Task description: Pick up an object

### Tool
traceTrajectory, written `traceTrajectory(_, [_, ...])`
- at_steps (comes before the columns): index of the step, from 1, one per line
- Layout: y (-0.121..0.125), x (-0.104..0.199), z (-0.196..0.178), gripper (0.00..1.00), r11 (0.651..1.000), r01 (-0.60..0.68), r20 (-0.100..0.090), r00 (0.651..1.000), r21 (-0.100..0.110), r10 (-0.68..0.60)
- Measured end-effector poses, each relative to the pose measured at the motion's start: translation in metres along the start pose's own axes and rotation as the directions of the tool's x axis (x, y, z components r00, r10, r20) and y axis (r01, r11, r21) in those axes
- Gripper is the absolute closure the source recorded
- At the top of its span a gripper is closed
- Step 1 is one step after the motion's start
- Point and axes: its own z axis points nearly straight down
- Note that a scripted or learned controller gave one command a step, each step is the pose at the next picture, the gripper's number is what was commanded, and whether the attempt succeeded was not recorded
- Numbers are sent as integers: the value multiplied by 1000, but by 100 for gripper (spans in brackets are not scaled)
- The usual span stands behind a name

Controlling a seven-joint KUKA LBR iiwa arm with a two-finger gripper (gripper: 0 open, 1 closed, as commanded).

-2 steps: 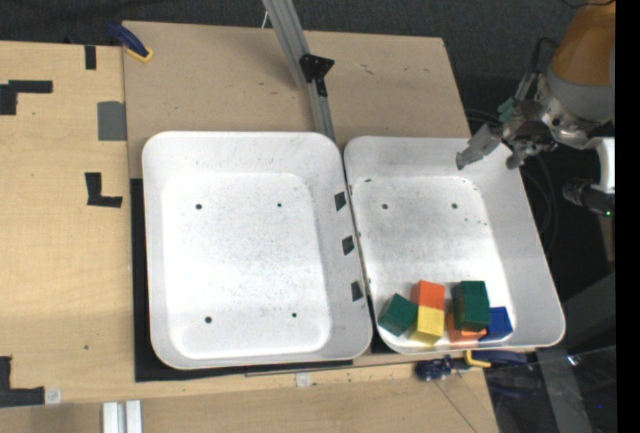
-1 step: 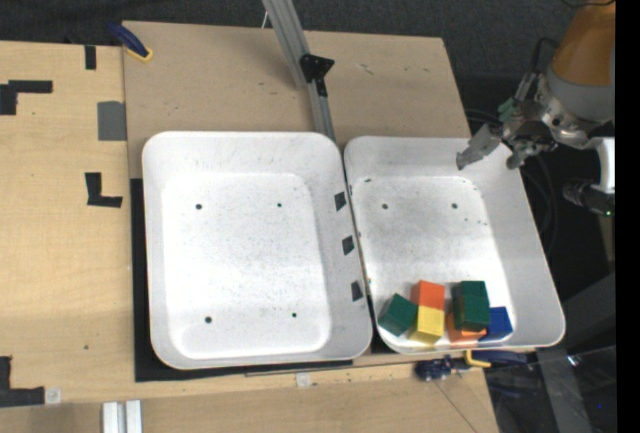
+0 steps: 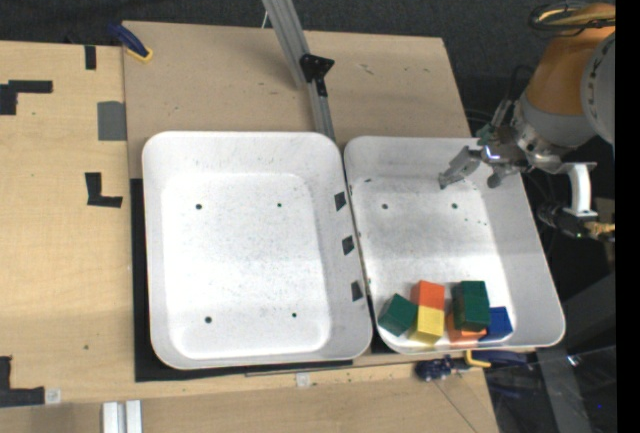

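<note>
Several blocks (image 3: 445, 313) lie well below the claw (image 3: 470, 168).

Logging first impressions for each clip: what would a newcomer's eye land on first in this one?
Probably the cluster of coloured blocks, green, orange, yellow and blue, huddled in the near corner of the right bin. Next, the gripper over that bin's far edge, well apart from the blocks, on the grey arm with its orange band. The left bin sits alongside.

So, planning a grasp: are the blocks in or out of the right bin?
In: the blocks sit clustered against the right bin near wall.
</note>
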Motion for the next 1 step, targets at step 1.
traceTrajectory(1, [-1, 1, 55, 0, 1000, 0, 0, 1000, 0, 0])
